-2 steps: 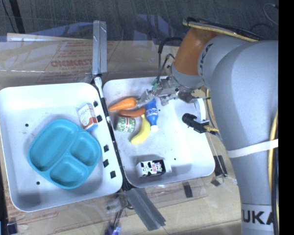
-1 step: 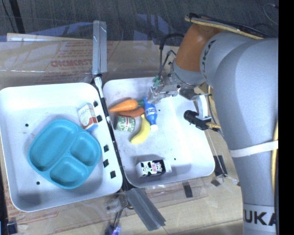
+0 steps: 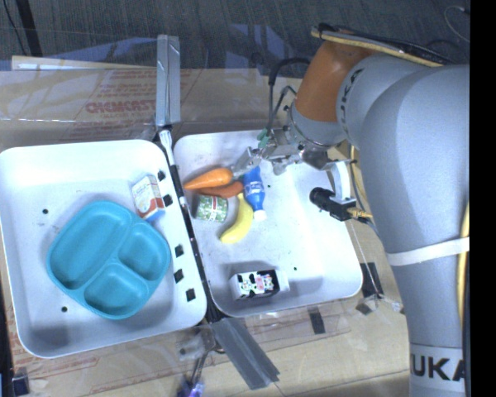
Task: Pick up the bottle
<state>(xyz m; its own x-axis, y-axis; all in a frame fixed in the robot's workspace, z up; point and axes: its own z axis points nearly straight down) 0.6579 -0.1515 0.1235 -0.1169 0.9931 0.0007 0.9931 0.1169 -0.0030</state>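
Observation:
The bottle (image 3: 253, 189) is blue with a white cap and lies in the right bin (image 3: 314, 255), cap pointing toward the front. It rests between an orange carrot (image 3: 208, 179) and a yellow banana (image 3: 238, 225), touching both. My gripper (image 3: 264, 155) hangs just behind the bottle's base, at the back of the right bin, close over it. The grey wrist with its orange band (image 3: 324, 81) rises behind the gripper. Nothing is seen lifted off the bin floor.
A green can (image 3: 211, 209) lies beside the banana. A small patterned box (image 3: 256, 284) sits near the right bin's front wall. The left bin (image 3: 33, 180) holds a blue divided tray (image 3: 109, 257) and a small carton (image 3: 146, 195).

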